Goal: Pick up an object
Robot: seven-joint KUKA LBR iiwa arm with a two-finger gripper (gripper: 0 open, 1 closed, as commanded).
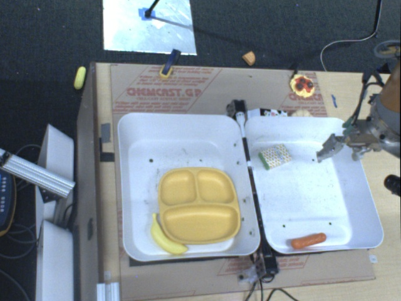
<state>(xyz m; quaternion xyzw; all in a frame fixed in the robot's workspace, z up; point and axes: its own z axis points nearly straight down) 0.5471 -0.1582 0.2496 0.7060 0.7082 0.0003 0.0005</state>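
Nearest us: orange carrot [307, 241] at right bin [351, 187] front edge | green-white block [275, 156] near that bin's back left | gripper [341, 144] over its right rear, fingers spread, holding nothing | left bin [182, 137]: yellow tray [199, 204], banana [164, 236] touching its front-left corner

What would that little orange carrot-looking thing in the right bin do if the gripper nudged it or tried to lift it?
The carrot looks long, thin and rounded, so a sideways nudge would probably roll it. It lies close to the right bin's front wall, which might stop it. It seems small and probably light, and its smooth skin could slip between closing fingers.
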